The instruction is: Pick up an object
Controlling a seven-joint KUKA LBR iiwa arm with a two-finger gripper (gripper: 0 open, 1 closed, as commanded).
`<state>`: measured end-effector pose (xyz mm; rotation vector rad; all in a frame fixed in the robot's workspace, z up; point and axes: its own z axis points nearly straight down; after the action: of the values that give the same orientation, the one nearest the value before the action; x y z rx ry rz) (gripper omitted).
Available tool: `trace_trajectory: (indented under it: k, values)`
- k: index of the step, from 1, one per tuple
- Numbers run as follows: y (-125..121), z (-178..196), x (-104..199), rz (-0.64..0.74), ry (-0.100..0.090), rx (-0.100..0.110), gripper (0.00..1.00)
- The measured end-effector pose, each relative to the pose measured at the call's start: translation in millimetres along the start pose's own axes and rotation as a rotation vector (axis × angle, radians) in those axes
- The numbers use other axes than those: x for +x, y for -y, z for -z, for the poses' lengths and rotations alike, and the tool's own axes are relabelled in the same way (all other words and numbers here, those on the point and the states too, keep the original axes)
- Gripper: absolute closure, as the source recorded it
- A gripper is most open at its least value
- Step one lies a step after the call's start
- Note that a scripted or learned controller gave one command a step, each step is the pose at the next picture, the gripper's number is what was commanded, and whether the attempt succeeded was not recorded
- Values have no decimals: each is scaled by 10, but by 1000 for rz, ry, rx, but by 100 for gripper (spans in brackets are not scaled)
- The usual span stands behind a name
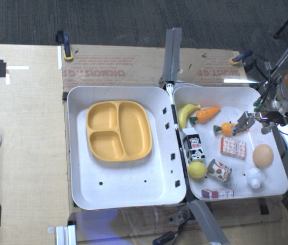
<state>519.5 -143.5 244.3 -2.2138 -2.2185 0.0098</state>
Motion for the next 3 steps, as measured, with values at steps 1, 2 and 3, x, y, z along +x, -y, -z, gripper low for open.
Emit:
trace_trajectory:
  k: [1,2,3]
  values:
    - [-392,-934,130,-87,0,-1,0]
    - [-922,-1406,73,18,0,-3,0]
    - [-492,-1562,-501,-3,0,-3,0]
